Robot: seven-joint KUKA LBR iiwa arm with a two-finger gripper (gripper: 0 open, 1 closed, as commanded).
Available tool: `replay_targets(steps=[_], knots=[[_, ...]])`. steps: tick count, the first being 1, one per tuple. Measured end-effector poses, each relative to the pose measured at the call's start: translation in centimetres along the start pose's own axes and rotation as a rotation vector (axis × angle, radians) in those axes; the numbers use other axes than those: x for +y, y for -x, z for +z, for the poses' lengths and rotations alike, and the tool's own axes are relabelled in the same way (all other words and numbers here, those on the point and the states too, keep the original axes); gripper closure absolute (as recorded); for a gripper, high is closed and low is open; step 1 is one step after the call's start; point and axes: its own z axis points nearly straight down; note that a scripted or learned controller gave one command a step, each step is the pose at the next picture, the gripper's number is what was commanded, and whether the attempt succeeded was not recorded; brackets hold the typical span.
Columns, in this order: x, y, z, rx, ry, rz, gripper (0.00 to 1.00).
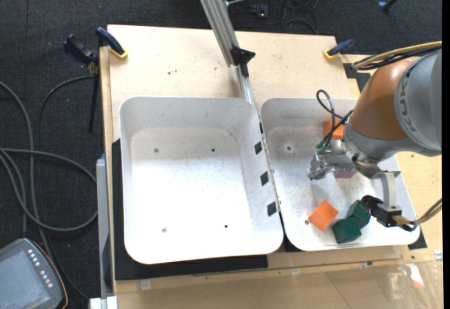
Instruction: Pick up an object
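Right bin [295, 124] holds the end effector [320, 168], its grip state unclear, half-hiding a purple object [344, 174].

We see a tan bench [183, 61] carrying two white bins side by side, left bin [140, 160] and right bin [288, 124], touching at the middle (blue clamps [109, 40] grip the back corners).

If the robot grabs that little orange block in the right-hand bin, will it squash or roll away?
The orange block has flat faces and sharp edges, so it probably slides rather than rolls. It looks small and solid, likely light. Whether it is foam-soft cannot be judged from here.
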Motion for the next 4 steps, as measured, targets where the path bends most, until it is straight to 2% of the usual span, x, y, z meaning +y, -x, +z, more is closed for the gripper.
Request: replay_targets(steps=[1, 2, 3, 4], knots=[[-0.2, -0.3, -4.4, -0.001, 0.004, -0.003, 1.0], [0.5, -0.9, -10.4, -0.002, 0.007, -0.005, 1.0], [0.6, -0.9, -11.9, -0.001, 0.002, -0.004, 1.0], [2.1, -6.4, -13.1, 0.001, 0.002, -0.009, 1.0]])
